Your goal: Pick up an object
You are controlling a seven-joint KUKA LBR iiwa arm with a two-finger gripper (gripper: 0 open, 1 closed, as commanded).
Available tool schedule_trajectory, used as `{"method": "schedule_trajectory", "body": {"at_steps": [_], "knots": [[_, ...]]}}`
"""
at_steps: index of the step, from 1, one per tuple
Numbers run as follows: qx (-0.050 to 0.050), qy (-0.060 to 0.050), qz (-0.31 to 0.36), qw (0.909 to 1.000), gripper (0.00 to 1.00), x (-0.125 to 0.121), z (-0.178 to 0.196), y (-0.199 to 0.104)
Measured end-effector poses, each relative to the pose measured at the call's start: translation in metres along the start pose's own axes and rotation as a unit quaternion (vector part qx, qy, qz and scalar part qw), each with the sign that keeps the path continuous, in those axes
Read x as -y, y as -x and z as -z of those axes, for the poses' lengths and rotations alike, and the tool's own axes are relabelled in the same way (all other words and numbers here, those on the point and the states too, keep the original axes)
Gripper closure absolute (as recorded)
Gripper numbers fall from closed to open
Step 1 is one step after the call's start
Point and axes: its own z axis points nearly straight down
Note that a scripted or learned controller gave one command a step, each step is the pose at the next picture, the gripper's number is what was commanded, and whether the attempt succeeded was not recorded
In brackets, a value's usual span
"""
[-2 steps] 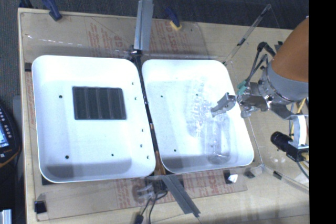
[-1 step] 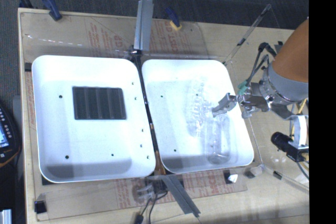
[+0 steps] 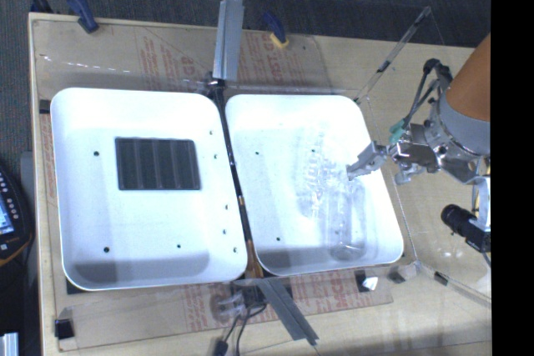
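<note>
L bin [image 3: 75, 179] holds a dark ribbed block [image 3: 158, 163], lying flat w/ long axis 9-to-3. R bin [image 3: 275, 250] has a clear plastic item [image 3: 334, 196], hard to make out. Gripper [image 3: 360, 162] sits at its 1 o'clock, just beside it; can't tell if it's apart or together.

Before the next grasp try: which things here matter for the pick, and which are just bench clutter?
For the job:
- tool, over the right bin
- clear plastic object lying in that bin

Lying about:
- dark grey ribbed block in the left bin
- blue clamps on the bench's far edge
</note>
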Motion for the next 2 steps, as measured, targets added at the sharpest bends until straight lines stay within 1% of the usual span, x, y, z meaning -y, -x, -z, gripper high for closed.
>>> {"method": "schedule_trajectory", "body": {"at_steps": [1,2], "knots": [[-0.001,-0.001,0.055,0.9985,0.0,-0.0004,-0.0039,-0.0006],[0.0,0.0,0.054,0.9985,0.0,-0.0003,-0.0011,-0.0004]]}}
